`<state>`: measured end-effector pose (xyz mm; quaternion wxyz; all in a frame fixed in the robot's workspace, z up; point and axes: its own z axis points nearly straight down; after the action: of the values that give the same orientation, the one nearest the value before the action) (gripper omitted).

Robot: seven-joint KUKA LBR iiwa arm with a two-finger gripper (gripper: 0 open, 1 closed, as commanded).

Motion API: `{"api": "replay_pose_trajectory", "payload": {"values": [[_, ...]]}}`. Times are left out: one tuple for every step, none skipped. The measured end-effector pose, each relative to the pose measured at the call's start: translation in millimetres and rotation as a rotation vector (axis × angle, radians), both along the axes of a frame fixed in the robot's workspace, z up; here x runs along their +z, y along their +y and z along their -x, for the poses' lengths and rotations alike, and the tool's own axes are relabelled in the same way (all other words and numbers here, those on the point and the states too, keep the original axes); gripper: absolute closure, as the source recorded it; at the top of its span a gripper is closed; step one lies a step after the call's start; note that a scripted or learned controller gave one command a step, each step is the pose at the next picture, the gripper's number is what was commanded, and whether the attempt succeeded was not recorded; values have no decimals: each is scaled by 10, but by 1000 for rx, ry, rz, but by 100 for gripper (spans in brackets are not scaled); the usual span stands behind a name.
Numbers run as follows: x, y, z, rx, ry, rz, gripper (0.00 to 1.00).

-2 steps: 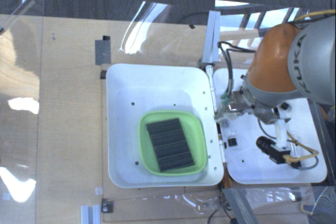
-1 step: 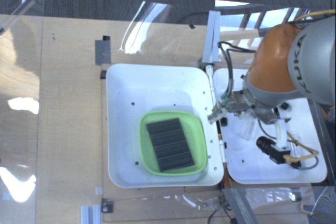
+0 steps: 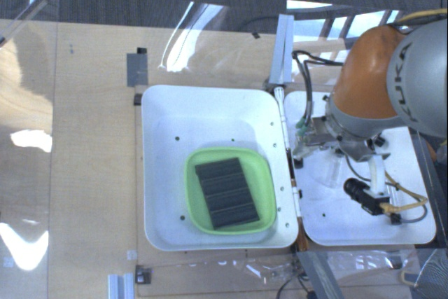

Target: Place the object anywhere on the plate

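A pale wooden bench fills most of the frame, with dark ribbed flooring along the top and glare patches on the left. Two shallow white bins sit side by side in the middle and right of the frame.

In the left bin, toward its lower half, lies a lime-green plate, square with rounded corners and a raised rim. On it rests the object: a flat, dark grey rectangular slab, ribbed with crosswise grooves that split it into bands, turned slightly so that its long side runs from upper left to lower right. It lies well within the plate's rim, covering much of the middle.

Over the right bin, at the right of the frame, hangs the arm, its orange band and grey shell bulking large. The gripper sits beneath that wrist, near the bin's left wall, amid cables and a small black fitting. How it stands is hidden from here, so I cannot tell.
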<state>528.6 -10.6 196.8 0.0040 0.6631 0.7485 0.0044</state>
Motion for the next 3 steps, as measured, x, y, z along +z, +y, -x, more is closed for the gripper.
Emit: {"api": "replay_pose_trajectory", "payload": {"values": [[622,549,401,107,4,1,100],[-125,1022,295,300,8,2,100],[-124,1017,294,299,8,2,0]]}}
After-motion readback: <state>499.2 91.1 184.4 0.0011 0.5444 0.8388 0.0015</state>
